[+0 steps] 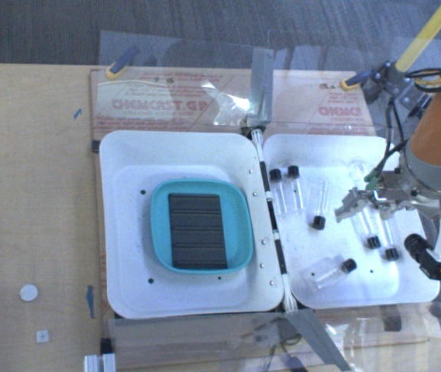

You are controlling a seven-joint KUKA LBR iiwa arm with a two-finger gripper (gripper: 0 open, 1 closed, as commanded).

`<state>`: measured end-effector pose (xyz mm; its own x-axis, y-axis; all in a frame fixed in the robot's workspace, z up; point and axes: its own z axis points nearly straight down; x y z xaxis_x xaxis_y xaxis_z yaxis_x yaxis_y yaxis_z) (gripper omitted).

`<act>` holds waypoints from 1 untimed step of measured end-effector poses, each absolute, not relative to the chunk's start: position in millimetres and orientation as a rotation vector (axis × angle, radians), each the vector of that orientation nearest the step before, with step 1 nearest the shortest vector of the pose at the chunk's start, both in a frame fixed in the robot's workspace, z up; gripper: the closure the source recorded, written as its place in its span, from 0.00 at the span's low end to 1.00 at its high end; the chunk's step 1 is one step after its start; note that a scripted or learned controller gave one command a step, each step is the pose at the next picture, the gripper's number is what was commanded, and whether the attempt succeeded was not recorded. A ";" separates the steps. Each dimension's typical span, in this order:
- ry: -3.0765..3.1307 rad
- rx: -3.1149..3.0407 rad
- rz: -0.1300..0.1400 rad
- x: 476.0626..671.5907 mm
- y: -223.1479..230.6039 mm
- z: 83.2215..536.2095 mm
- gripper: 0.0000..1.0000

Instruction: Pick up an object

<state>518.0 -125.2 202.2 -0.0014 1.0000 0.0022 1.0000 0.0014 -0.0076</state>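
A tan wooden bench (34, 208) holds two white bins. The left bin (119, 231) contains a teal tray (162, 231). The gripper (356, 206) hangs over the right bin (360, 285), jaw state unclear. Clear vials (286, 188) lie scattered left of and near it.

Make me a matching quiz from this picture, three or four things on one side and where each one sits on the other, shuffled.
Things:
1. teal tray
2. dark ridged block
3. clear vials with black caps
4. claw

Places:
A. scattered in the right bin
B. over the right bin's right half
C. in the left bin
D. inside the teal tray

Pairs: 1-C, 2-D, 3-A, 4-B
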 end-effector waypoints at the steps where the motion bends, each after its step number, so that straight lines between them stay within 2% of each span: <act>1: -2.228 -2.211 0.004 583.7 -137.1 111.3 0.00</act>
<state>583.7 -137.1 111.3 -0.0073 1.0000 0.0002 1.0000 0.0073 -0.0037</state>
